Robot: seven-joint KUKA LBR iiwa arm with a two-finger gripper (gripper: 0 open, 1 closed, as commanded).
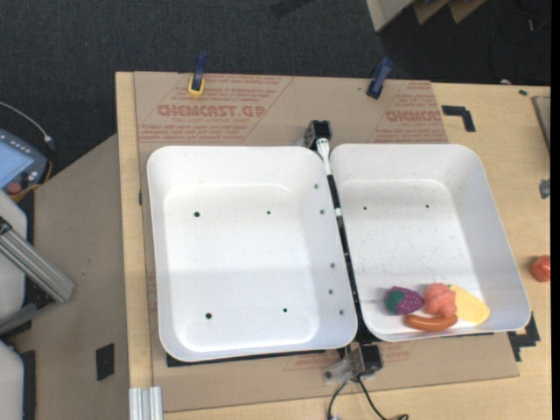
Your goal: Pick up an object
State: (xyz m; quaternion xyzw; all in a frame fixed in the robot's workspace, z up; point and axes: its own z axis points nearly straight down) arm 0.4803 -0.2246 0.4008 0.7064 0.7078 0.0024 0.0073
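White plastic makes up two shallow bins sitting side by side on a brown cardboard sheet point(262, 103) printed with red lettering, viewed from above at a slant. A blue clamp with a yellow base point(199, 79) and a dark blue clamp point(380, 77) grip the sheet's far edge, most likely to keep it from sliding on the bench. A thin black divider strip point(337, 226) runs between the bins where their inner rims touch, seemingly holding them together. The left bin point(166, 234) shows a bare white floor marked with small dark dots. The right bin point(490, 208) holds every candidate for picking, a small cluster of toy foods crowded into its near right corner. From left to right lie a purple bunch of grapes point(403, 300), an orange-red lumpy toy point(441, 299) whose kind is hard to tell, and a pale yellow piece point(472, 307) resting against the bin's rim. In front of them, a brown-orange sausage point(430, 322) lies lengthwise, touching the pieces behind it. Because they huddle so tightly against the sloping wall, a clean two-finger grasp on any one of them would probably be awkward. A small orange object point(541, 269) sits outside the bin near the right edge. Whether the gripper's fingers are released or clenched cannot be told at this moment, and nothing appears lifted, so the pick looks not yet begun.
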